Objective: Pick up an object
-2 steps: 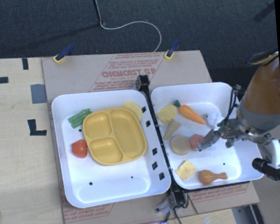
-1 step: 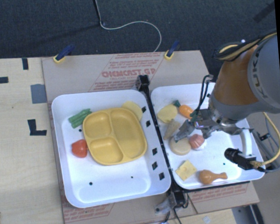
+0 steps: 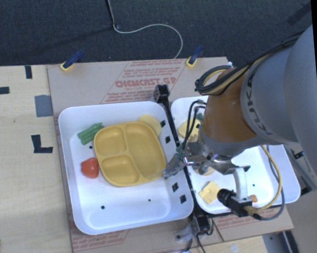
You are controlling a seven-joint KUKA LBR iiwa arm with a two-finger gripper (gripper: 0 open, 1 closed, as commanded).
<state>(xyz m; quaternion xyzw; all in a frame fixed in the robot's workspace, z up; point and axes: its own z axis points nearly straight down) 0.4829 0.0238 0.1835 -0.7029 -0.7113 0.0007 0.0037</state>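
The left bin (image 3: 94,208) holds a yellow divided plate (image 3: 129,152), a red tomato-like piece (image 3: 89,167) at the plate's left and a green pod (image 3: 89,132) above it. A pale yellow piece (image 3: 150,121) peeks out behind the plate's upper right. In the right bin (image 3: 287,175) lies a yellow cheese-like wedge (image 3: 209,192), and another yellow item (image 3: 192,130) lies mostly under the arm. My gripper (image 3: 197,163) hangs over the right bin's left side, just right of the divider. The wrist hides what lies beneath it.
The big grey and orange arm (image 3: 245,107) covers most of the right bin. Cables loop around the wrist and down to a black fitting (image 3: 226,198). Both bins sit on a cardboard sheet (image 3: 143,80) held by yellow and blue clamps.
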